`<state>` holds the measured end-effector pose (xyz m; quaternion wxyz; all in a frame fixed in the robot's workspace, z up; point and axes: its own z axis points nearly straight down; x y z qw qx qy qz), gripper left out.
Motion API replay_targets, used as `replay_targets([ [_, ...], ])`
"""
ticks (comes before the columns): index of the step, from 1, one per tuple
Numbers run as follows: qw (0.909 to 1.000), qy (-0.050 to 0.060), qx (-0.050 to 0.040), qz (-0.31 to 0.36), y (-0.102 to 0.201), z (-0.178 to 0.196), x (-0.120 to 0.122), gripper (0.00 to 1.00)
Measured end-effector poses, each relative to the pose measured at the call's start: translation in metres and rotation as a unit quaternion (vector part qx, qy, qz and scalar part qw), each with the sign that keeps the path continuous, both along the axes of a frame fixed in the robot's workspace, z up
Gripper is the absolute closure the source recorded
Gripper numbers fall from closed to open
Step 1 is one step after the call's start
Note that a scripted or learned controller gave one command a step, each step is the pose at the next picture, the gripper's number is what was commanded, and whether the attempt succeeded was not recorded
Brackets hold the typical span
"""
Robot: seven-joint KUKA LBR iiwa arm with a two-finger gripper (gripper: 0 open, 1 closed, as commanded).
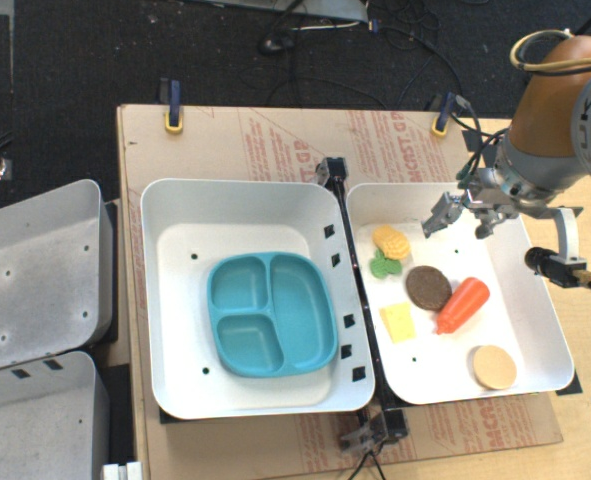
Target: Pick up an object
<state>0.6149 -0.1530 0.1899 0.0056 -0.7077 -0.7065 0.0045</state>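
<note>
1. The gripper (465, 214) hangs over the far part of the right bin (535, 313), its two dark fingers spread wide with nothing between them.
2. Nearest to it lies the toy corn cob (391, 242), yellow, with a small green piece (382, 265) touching its near side.
3. Further toward the front sit a brown round cookie (429, 287) and an orange carrot (462, 304), touching each other; a yellow square block (398, 322) lies just beside the cookie, and a tan disc (494, 366) rests alone near the front corner.
4. Any of these could serve as the object to pick up; all lie in the right bin, none lifted.
5. The left bin (165, 308) holds a teal divided tray (272, 313), well apart from the gripper.
6. Risks, as a judgement: the cookie, block and disc look flat, so fingers may close above them or scrape the bin floor. The carrot and cookie touch, so a descent between them could shove both aside. The rounded corn may roll out of a pinch.
7. Hard to make out: the gripper's height above the bin floor, given the slanted view, and what the green piece is. The arm (560, 108) is cut off at the right edge.
</note>
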Motion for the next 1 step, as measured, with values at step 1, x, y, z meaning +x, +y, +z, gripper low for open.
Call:
replay_targets([
  [1, 1.0000, -0.007, -0.0011, 0.001, 0.0005, 0.0089, 0.0031, 0.00],
])
